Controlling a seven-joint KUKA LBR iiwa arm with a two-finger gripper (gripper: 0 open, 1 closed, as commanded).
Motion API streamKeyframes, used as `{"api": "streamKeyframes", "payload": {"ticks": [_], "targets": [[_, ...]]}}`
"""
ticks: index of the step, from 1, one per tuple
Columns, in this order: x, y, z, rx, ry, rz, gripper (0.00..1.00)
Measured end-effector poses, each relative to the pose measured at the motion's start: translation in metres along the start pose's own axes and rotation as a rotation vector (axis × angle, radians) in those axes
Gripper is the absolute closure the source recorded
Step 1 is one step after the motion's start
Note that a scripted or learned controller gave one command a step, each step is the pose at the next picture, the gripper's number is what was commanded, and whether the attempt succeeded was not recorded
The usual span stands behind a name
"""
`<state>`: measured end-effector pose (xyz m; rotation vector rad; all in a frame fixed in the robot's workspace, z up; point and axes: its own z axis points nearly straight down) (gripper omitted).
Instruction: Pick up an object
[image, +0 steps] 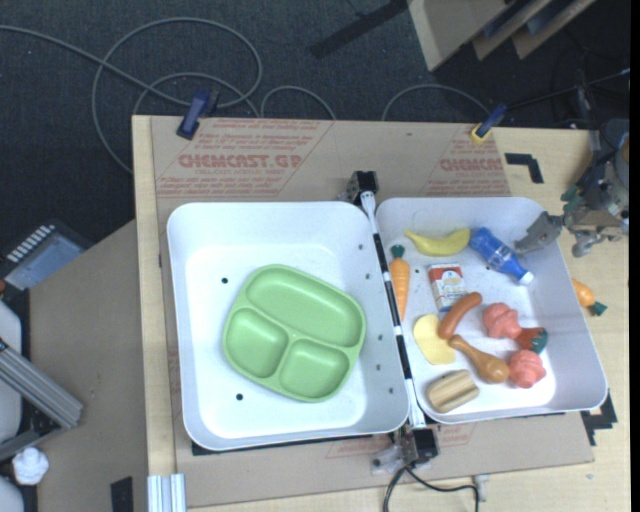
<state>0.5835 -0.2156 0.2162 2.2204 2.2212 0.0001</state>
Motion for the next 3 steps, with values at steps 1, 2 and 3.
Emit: {"api": "streamKeyframes", "payload": {"ticks": [1,2,3], "targets": [[0.073,0.019,0.102,0.003,0.002,-0.001,0.0],[0.087,-0.034,0.132,0.003,0.001,0.001,0.0],[0.087,-0.033,0.122,0.0,0.0,0.002,1.0]]}}
